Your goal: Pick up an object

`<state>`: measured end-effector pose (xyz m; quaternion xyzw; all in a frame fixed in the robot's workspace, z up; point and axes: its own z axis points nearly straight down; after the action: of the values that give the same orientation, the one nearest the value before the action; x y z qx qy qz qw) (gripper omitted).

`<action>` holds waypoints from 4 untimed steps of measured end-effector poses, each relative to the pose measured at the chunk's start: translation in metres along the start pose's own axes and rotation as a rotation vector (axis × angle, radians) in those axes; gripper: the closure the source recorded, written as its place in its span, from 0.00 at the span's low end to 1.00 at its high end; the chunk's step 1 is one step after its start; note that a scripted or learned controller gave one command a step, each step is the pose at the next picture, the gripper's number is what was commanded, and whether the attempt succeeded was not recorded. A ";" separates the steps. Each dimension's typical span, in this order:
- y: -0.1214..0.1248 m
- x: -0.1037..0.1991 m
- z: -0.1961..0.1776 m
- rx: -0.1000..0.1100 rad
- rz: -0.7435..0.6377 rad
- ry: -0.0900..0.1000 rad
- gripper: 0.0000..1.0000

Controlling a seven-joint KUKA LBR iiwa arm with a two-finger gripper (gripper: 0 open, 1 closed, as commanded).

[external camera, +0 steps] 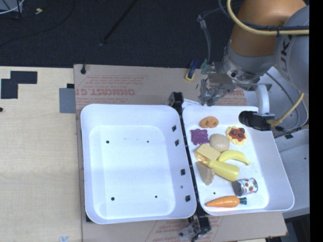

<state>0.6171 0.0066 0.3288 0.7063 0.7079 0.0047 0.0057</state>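
Dark flooring with loose cables is lying behind a pale wooden surface [35, 150], where a brown cardboard sheet [126, 84] is carrying two shallow white plastic bins side by side. Nothing is showing inside the left bin [101, 116] but its small holes, while the right bin [280, 185] is holding all the toy food.

Up at that bin's far edge, the metal claw [211, 96] of the grey arm with the orange band [267, 9] is hovering above the rim; whether it is spread or pressed together I cannot tell, and nothing is showing inside it.

Candidates are crowding the middle of the right bin: an orange-brown bun-shaped piece [208, 121], a purple grape cluster [199, 135], a beige rounded lump [219, 142], a small round pizza with red toppings [236, 135], a yellow banana [233, 157], a yellow bottle-shaped piece [222, 169] and a tan wedge [205, 174], several of these touching one another. A small tin can with a red label [245, 186] and an orange carrot with a green top [222, 201] are lying nearer the front, a little apart from the heap.

All are looking like light, hollow, stiff plastic, probably smooth and apt to slip. The bun-shaped piece is sitting nearest the claw with free space around it, so pinching across its narrow width is looking easiest. The carrot, gripped across its thick middle, is also looking workable; the can may roll away.
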 end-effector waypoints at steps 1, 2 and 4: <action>0.009 -0.011 0.021 0.017 0.004 0.000 1.00; -0.035 0.051 0.039 0.022 -0.003 0.003 1.00; 0.030 0.054 -0.116 0.010 -0.003 0.001 1.00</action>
<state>0.6451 0.0604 0.4451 0.7054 0.7088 0.0015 0.0016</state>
